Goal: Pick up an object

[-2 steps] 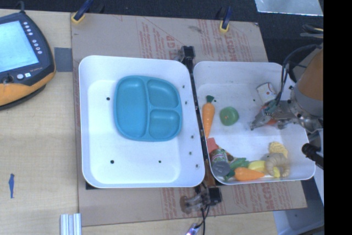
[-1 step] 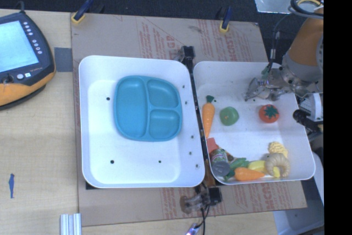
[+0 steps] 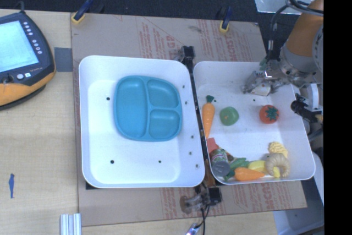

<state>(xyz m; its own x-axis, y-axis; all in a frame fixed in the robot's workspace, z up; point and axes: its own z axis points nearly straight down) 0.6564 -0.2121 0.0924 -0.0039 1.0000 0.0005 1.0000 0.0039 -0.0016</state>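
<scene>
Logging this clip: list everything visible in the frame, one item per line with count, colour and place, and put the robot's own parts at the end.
White bins: 2, white, side by side on the bench; left bin, right bin.
Divided plate: 1, light blue, middle of left bin.
Toy carrot: 1, orange with green top, right bin by its left wall.
Green toy ball-shaped fruit: 1, green, middle of right bin.
Toy tomato: 1, red, right of the green one.
Pile of toy foods: several, yellow, orange, green, tan, right bin's near edge.
Teach pendant: 1, orange and grey, far left.
Clamps: 2, blue and yellow, cardboard's far edge.
Gripper: 1, grey, low over right bin's far corner.
Arm: 1, grey with orange band, right.
</scene>
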